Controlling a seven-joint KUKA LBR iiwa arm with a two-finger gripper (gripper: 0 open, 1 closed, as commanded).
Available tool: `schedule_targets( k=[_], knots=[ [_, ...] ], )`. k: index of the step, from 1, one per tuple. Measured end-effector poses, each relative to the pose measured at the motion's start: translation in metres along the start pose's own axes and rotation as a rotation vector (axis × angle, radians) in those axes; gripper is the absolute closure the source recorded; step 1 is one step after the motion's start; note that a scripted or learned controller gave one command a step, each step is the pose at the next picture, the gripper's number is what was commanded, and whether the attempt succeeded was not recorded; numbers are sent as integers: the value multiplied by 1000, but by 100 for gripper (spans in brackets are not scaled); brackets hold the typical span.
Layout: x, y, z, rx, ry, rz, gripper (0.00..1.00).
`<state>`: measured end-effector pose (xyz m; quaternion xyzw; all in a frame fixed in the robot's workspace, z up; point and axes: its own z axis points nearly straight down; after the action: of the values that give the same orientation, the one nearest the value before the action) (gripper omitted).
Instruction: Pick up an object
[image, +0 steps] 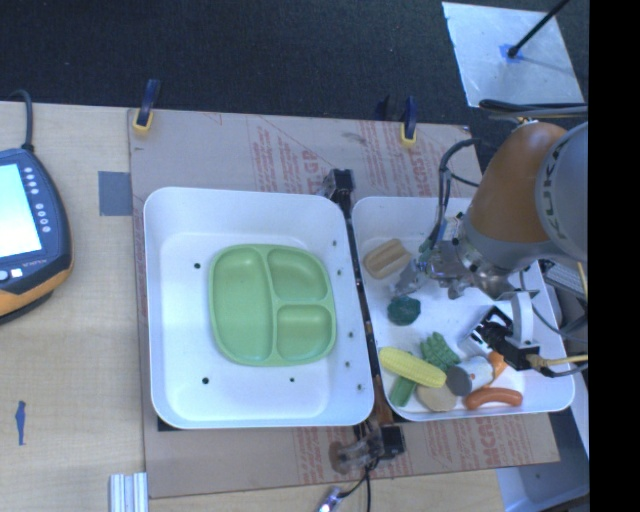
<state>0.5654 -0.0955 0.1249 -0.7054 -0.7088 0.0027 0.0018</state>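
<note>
Right bin (560, 400) holds the candidate objects. Tan bread-like piece (385, 258) lies near the bin's upper left, tilted. Dark green rounded item (404, 311) sits below it, apart from it. Along the lower edge a cluster: yellow corn cob (411, 368) lying at a slant, a green leafy piece (438, 349) just beside it, a grey round piece (458, 380), a beige disc (436, 398) and an orange-red sausage shape (492, 398) lying flat, all closely packed.
</note>
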Motion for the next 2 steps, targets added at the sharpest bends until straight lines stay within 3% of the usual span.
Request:
schedule_targets(
  k=[1,2],
  knots=[
    [3,-7,34,0,1,0,0],
    [2,-7,23,3,-1,-2,100]
  ],
)
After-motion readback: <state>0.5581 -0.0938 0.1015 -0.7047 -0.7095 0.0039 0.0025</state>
